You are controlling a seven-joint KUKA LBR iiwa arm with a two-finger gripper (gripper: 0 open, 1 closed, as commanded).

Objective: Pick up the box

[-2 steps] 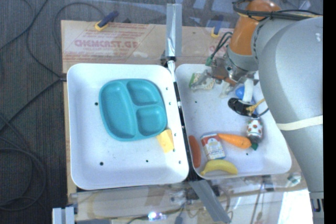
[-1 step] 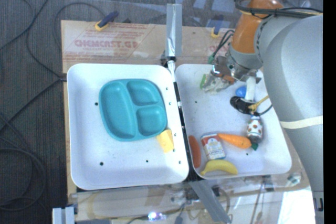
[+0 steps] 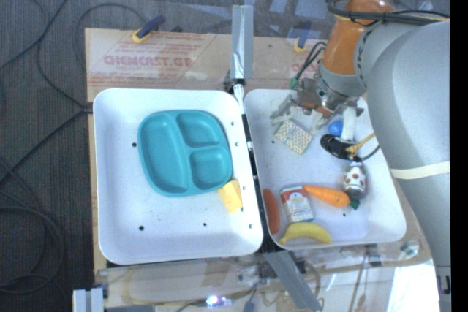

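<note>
The tray [image 3: 183,151] lies in the left bin [image 3: 117,230]. In the right bin [image 3: 380,226], the box [image 3: 297,204] sits near, between sausage [image 3: 272,210] and carrot [image 3: 327,195], banana [image 3: 306,232] nearest.

Box [image 3: 297,204]: small, red/white, flat in right bin, betw sausage & carrot.

The gripper [image 3: 292,107] hangs just above the patterned box [image 3: 294,136] in the right bin [image 3: 380,226]. A small carton [image 3: 297,204] lies below that box, beside a carrot [image 3: 328,195].
</note>
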